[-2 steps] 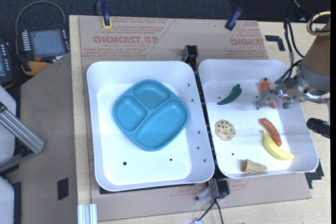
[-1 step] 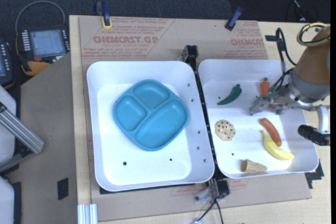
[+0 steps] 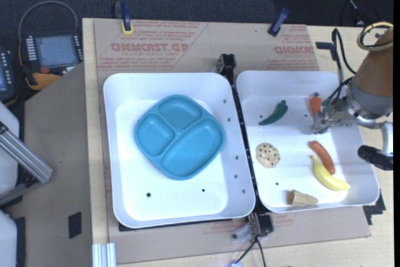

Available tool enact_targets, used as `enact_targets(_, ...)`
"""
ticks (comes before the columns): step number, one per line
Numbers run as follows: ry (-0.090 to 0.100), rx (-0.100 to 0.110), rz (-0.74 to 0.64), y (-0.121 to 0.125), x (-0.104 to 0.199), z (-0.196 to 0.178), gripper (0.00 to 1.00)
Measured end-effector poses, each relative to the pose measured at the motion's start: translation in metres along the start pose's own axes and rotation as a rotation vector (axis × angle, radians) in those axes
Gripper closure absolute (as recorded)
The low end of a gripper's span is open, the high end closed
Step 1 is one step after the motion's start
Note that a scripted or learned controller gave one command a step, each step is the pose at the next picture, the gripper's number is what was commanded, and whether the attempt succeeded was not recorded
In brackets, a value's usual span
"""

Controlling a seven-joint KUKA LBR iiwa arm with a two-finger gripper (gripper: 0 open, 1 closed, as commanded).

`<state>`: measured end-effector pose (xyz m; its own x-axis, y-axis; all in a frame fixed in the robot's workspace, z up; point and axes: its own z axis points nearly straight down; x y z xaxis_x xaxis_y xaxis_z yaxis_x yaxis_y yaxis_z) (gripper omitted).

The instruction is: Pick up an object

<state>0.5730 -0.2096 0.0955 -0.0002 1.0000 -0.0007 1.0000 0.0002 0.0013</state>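
In the right bin (image 3: 294, 81) lie a green pepper (image 3: 274, 113), a round speckled cookie (image 3: 267, 154), a red sausage (image 3: 322, 156), a yellow banana (image 3: 329, 176) and a tan wedge (image 3: 302, 198). A small orange-red piece like a carrot (image 3: 314, 103) lies near the bin's back right. My gripper (image 3: 321, 120) is low over the right bin, just in front of that piece and behind the sausage. The arm's body hides part of the bin's right side.
The left bin (image 3: 125, 134) holds a blue divided plate (image 3: 180, 135). A black divider strip (image 3: 242, 141) runs between the bins. A teach pendant (image 3: 53, 50) sits off the bench at the far left.
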Motion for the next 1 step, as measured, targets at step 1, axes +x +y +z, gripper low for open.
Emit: enact_targets(1, -0.002, -0.006, -0.002, 0.0101, 0.0038, -0.0488, 1.00)
